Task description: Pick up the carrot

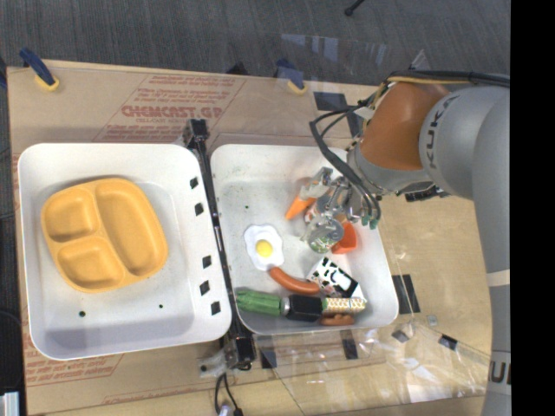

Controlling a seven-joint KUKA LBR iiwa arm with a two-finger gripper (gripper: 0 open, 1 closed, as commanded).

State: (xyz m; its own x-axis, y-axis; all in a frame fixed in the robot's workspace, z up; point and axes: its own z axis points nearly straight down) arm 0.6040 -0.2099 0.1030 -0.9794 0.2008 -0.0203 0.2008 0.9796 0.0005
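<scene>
Carrot (297, 207), a small orange piece, is lying in the right bin (227, 224), just to the camera-left of the gripper (328, 224) and appearing to touch its metal side; whether it is sitting between the fingers is not clear from this angle, and I cannot tell if the gripper is spread or closed. The gripper is hanging low over the upper middle of that bin, with the grey arm (451, 154) and its orange band (395, 128) reaching in from the right behind it. Directly on the gripper's far side from the carrot, a red-orange piece (347, 239) is peeking out beside it. Below the gripper, toward the near edge of the bin, a black-and-white patterned item (332, 276) is resting, and beside that a sausage (290, 280) is lying at a slant. A fried egg toy (264, 247) is sitting below and to the camera-left of the gripper, apart from it. Farther below, along the bin's near wall, a green vegetable (258, 302) is lying next to a dark block (303, 308). Well away to the camera-left of the gripper, the left bin (35, 319) is bearing a yellow divided tray (104, 232).
</scene>
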